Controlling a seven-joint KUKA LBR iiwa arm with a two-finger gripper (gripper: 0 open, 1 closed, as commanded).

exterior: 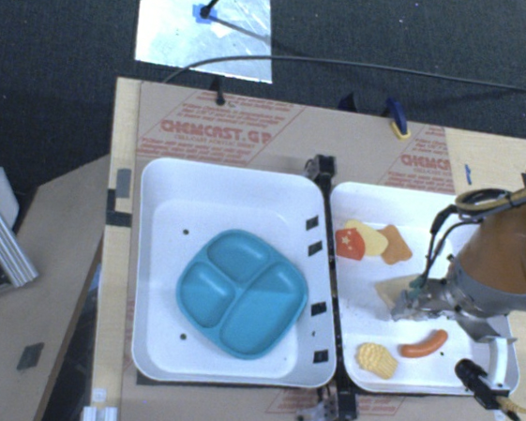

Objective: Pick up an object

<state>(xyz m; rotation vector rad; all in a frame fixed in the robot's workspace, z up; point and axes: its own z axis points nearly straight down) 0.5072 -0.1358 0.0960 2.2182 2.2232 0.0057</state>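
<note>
In the right bin (349,281) lie a red and yellow toy piece (355,239), a tan toy piece (395,245), an orange sausage (423,344) and a yellow corn-like piece (377,360). My gripper (414,305) hangs low over the middle of this bin, just above and left of the sausage, below the tan piece. The wrist hides the fingers from this angle. Nothing can be seen held.
The left bin (160,240) holds a blue divided plate (240,292). A black clamp bar (325,259) runs between the bins. The arm's orange band (513,252) covers the right bin's right side. Cables lie past the bins' far edge.
</note>
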